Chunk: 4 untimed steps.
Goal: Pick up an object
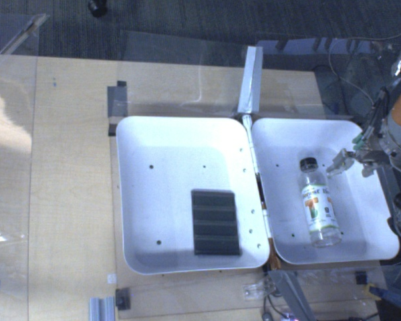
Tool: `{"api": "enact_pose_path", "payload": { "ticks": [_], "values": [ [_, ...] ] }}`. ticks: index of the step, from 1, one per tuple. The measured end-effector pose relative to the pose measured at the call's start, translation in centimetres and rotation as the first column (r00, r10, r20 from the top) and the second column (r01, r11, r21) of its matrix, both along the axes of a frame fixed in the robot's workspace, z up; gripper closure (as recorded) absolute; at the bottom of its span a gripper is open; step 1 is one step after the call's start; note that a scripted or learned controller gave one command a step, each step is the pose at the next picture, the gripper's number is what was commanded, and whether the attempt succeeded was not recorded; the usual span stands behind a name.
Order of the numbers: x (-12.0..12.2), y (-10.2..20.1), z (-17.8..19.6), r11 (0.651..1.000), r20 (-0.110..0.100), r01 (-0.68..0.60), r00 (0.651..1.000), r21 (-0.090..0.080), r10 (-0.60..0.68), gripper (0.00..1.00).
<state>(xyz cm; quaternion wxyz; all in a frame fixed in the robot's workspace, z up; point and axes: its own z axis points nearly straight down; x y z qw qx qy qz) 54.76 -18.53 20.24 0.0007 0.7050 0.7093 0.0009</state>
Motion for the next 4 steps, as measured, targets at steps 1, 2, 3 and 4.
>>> {"api": "enact_pose_path", "payload": {
  "ticks": [1,2,3,4],
  "values": [
    [-0.6,2.7,-10.6,0.992,0.006,-0.123,0.992,-0.002,0.123,0.00],
    [-0.6,2.7,-10.6,0.992,0.006,-0.123,0.992,-0.002,0.123,0.00],
    [-0.4,2.8,-9.5,0.992,0.011,-0.124,0.992,-0.002,0.124,1.00],
    [5.5,11.7,-0.1,1.000,0.002,-0.007,1.000,0.001,0.007,1.00]
  ]
}}
